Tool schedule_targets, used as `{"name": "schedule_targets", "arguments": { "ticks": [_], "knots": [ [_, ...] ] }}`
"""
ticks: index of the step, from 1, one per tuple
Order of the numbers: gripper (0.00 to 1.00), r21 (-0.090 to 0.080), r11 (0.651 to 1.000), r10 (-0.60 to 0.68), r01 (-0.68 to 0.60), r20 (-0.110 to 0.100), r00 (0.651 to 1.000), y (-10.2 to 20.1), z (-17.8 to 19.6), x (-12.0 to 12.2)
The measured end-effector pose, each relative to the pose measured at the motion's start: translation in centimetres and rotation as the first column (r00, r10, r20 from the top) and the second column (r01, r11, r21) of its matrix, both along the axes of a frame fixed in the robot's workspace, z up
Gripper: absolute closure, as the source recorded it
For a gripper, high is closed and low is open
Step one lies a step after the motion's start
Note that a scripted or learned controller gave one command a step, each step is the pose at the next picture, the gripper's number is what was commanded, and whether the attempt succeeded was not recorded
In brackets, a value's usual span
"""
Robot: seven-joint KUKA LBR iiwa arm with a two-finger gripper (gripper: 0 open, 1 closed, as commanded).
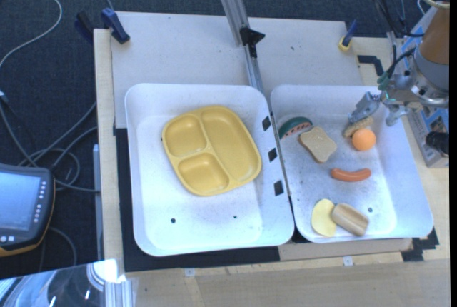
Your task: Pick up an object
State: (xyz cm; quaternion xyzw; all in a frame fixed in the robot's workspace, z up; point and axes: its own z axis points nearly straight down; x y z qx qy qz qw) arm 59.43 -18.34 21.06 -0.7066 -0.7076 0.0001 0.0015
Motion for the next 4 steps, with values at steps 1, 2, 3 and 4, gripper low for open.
{"name": "schedule_targets", "arguments": {
  "ticks": [1, 2, 3, 4],
  "knots": [
    [0.0, 0.0, 1.0, 0.0, 0.0, 0.0, 1.0, 0.0, 0.0, 0.0],
    [0.0, 0.001, 1.0, 0.0, 0.0, -0.004, 1.0, 0.6, -4.4, -0.2],
    [0.0, -0.005, 1.0, -0.001, 0.001, 0.009, 1.0, -0.4, -8.4, 0.3],
    [0.0, -0.011, 1.0, 0.0, 0.001, 0.025, 1.0, -0.5, -8.7, 0.8]
  ]
}}
